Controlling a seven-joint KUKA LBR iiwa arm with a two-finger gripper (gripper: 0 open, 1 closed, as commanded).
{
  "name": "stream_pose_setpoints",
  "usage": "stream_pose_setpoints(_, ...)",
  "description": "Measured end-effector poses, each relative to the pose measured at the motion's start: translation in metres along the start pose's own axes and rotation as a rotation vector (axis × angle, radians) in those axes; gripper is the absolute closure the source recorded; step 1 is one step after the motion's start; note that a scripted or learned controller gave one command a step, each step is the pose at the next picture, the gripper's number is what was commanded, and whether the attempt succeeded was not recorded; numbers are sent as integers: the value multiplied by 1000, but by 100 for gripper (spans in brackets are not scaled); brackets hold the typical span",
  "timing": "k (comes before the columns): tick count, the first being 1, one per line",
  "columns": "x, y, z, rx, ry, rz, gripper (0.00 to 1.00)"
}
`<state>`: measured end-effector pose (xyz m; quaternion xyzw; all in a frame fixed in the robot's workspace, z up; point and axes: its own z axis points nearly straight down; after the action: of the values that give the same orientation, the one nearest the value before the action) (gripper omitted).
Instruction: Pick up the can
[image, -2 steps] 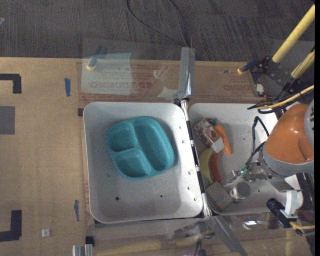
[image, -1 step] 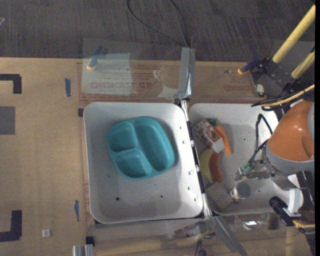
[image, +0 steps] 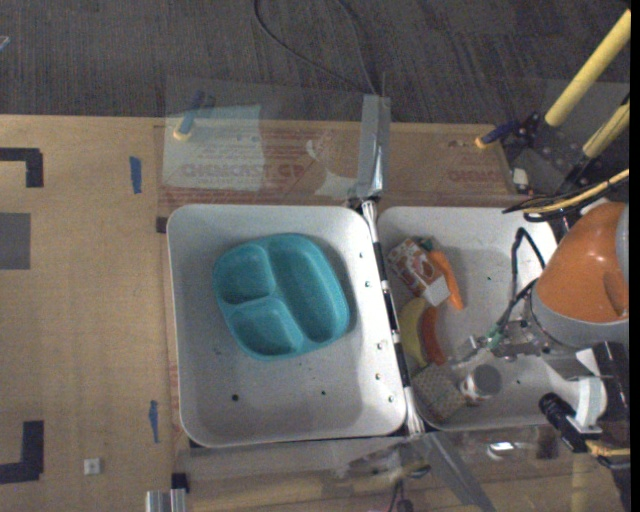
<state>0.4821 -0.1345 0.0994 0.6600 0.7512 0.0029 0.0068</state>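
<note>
Because wedged in among so much clutter, likely to prove an awkward grab. Small grey can (image: 485, 380) seen nearly end-on, standing close to the front wall of the right bin (image: 470, 222), just beside a speckled grey pad (image: 438, 391) on the side toward the divider. Gripper (image: 503, 344) hanging low just behind and above it, below the arm's orange band (image: 585, 280). Spread or pressed together: cannot tell from this slant, with nothing visibly pinched.

Main risk, judging from the offset: coming down off-centre, striking the rim and tipping the can, then chasing a rolling cylinder across a smooth white floor. Second risk: closing on the pad as well, dragging both up and losing the can partway. Third: too little room between can and front wall, ending in a scrape against the bin instead of a clean descent. Also worth watching: the banana (image: 411, 328) and the carrot (image: 446, 278), near enough to be nudged by a wide approach, though well short of the can itself. Smooth, curved sides, so probably slippery under a shallow or lopsided grip. Teal divided plate (image: 283, 295) in the left bin well apart, no part of this.
</note>
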Motion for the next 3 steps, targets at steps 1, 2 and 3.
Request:
stream_pose_setpoints(1,-13,-2,11,5,8,-26,0)
stream_pose_setpoints(2,-13,-2,11,5,7,-26,0)
stream_pose_setpoints(3,-16,-1,0,-1,1,-22,100)
